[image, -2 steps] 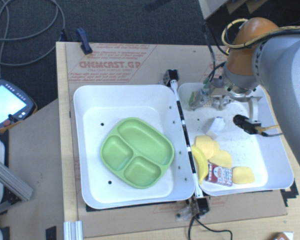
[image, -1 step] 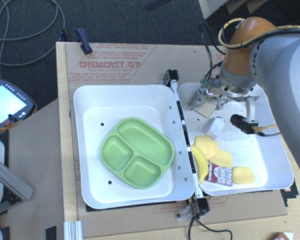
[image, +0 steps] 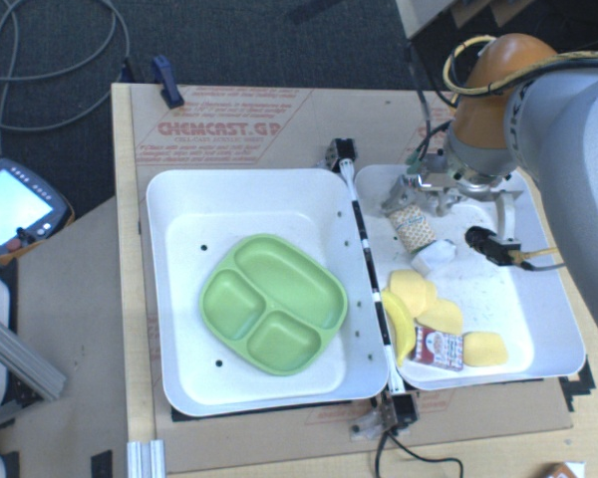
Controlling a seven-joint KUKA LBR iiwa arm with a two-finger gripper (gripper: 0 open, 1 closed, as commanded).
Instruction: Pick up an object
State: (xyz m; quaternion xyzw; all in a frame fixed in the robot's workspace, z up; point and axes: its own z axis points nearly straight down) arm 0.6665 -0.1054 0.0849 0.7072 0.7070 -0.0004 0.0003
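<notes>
The bench (image: 229, 127) is a brown board with red lettering across its far part, and it bears two shallow white bins set side by side and touching along their inner edges. The left bin (image: 179, 217) is the larger in view and the right bin (image: 548, 337) lies just beside it, its far end under the arm. A blue clamp (image: 166, 81) grips the bench's far edge near the left corner, well apart from both bins.
</notes>
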